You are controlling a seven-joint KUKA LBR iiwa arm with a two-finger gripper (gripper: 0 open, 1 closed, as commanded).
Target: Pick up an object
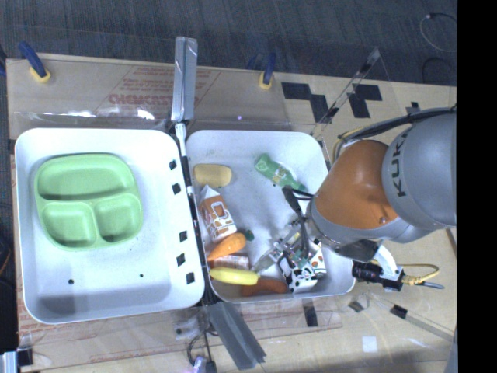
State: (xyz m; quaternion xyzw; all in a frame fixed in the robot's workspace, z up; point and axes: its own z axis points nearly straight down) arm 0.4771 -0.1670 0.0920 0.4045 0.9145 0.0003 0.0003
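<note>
— Trouble ahead?

— Crowding, mostly. My jaws [297, 249] hang low in the right white bin [256, 140], by its near wall; whether they're released or clenched I can't tell.

— What's closest?

— A black-and-white printed carton [304, 274], just under me, with a yellow banana [233, 277] and an orange carrot [227, 246] beside it. I could clip the carton's edge and shove it into the wall.

— Farther off?

— An orange-and-white packet [217, 217], a tan potato-shaped lump [213, 176], a green bottle [276, 171]. The green divided tray [87, 199] sits well apart.
</note>
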